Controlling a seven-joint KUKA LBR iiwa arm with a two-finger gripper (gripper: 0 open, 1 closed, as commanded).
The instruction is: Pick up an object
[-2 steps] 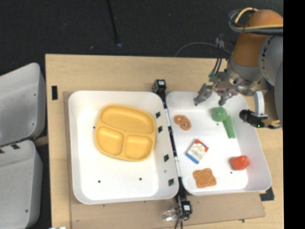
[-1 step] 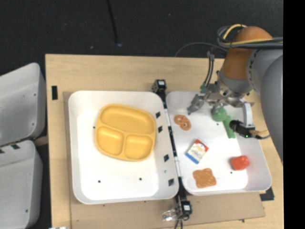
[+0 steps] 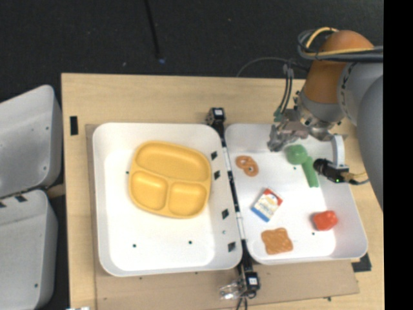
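Green spoon (image 3: pixel 302 161) lies beside gripper (image 3: pixel 282 138) (near bin's (image 3: pixel 348 237) far rim).

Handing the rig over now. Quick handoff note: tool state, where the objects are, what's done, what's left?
Tool: low at the right bin's far edge, beside the green scoop; nothing visibly held.
Right bin: pretzel, small carton, toast piece, red item, green scoop.
Left bin: yellow divided plate.
Done: no pick yet.
Left: grasp and lift one object; the scoop is nearest.
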